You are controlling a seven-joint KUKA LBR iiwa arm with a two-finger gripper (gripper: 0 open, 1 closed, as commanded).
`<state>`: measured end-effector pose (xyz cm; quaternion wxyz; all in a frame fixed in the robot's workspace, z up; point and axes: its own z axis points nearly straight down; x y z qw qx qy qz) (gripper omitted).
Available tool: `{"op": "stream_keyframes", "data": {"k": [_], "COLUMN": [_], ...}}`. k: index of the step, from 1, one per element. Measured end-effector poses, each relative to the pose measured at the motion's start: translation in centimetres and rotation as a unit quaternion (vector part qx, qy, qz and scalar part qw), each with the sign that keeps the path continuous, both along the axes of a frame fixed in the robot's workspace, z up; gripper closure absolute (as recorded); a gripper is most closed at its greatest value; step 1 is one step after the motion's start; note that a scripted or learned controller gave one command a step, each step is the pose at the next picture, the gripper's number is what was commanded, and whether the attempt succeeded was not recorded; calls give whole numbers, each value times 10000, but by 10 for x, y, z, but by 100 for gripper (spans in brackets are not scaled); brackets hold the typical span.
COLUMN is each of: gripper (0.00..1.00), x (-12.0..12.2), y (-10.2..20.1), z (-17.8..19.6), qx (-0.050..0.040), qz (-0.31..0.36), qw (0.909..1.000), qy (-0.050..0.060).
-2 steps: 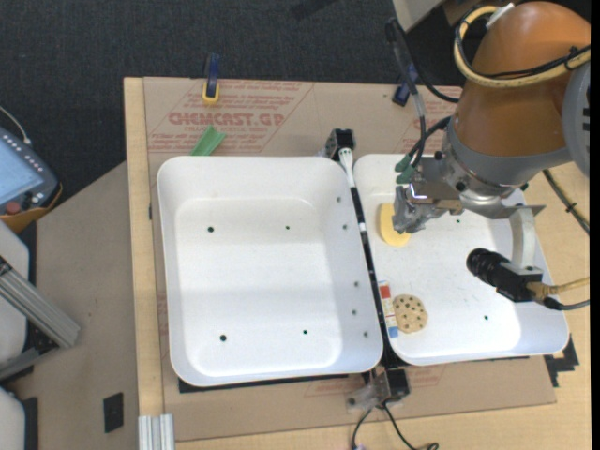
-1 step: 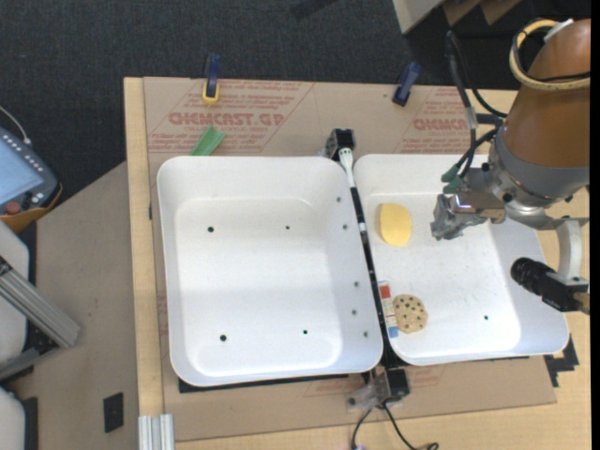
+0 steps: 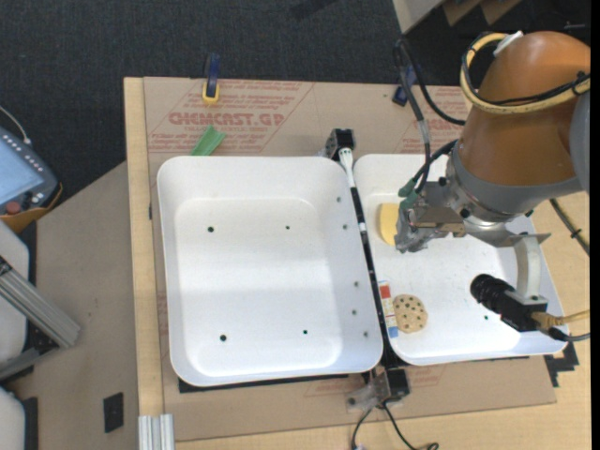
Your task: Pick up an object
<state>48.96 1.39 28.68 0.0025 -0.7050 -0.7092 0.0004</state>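
**A:** Start big. What is on the bench?

**B:** A brown cardboard sheet carrying two shallow white plastic bins. The left white bin has a bare floor. The right white bin holds everything that matters. The grey arm with the orange band reaches in over it from the view's right.

**A:** And the gripper?

**B:** The gripper hangs low over the upper-left part of the right bin, near the wall the two bins share. It is seen from above and in shadow, so I cannot tell how wide it stands or whether it has hold of anything.

**A:** Which object is closest to it?

**B:** A pale yellow round disc. It lies flat on the bin floor just to the view's left of the gripper, and its right side is hidden beneath the gripper. Whether they touch, I cannot say.

**A:** Anything else?

**B:** A tan speckled round cookie-like piece lies well apart, toward the near edge of the bin. Just beside it is a small white card with red and blue marks, against the shared wall.

**A:** So the coming move?

**B:** My guess is the yellow disc. The gripper would need to shift slightly toward the shared wall to centre over it. The disc is round, so no axis sets the wrist angle.
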Motion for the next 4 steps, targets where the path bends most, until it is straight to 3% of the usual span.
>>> {"op": "stream_keyframes", "data": {"k": [1,2,3,4], "gripper": [100,100,100,100], "x": [-11,-4,-10,-10], "y": [-70,-2,30,86], "z": [-18,-55,4,85], "qx": [-13,-2,-5,3], "qz": [-61,1,-3,10], "qw": [10000,10000,10000,10000], "qy": [2,14,-55,-73]}}
